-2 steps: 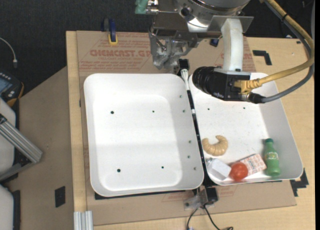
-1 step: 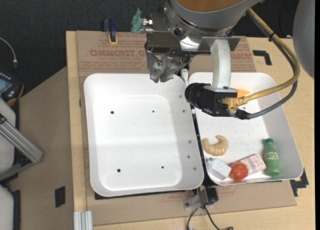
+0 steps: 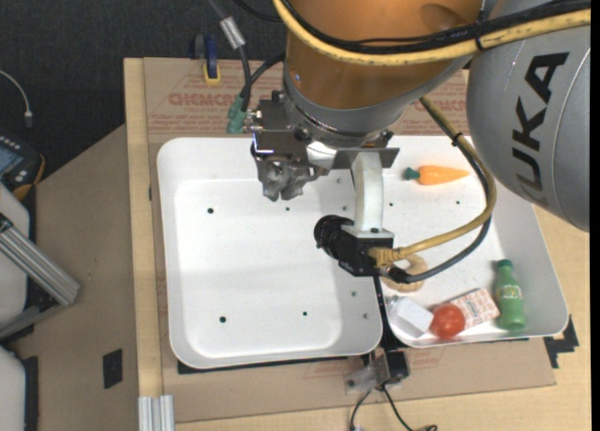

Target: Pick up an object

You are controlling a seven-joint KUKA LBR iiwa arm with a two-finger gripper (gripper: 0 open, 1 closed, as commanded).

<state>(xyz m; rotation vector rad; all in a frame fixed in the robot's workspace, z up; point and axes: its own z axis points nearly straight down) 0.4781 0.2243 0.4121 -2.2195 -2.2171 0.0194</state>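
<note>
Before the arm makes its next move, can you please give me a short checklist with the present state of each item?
1. Objects to pick are available: ok. A carrot, a green bottle and a red tomato lie in the right bin.
2. Gripper above an object: not ok, it hangs over bare floor of the left bin.
3. Object between the fingers: not ok, nothing there.
4. Fingers open: cannot tell.
5. Cable free of objects: ok.
</note>
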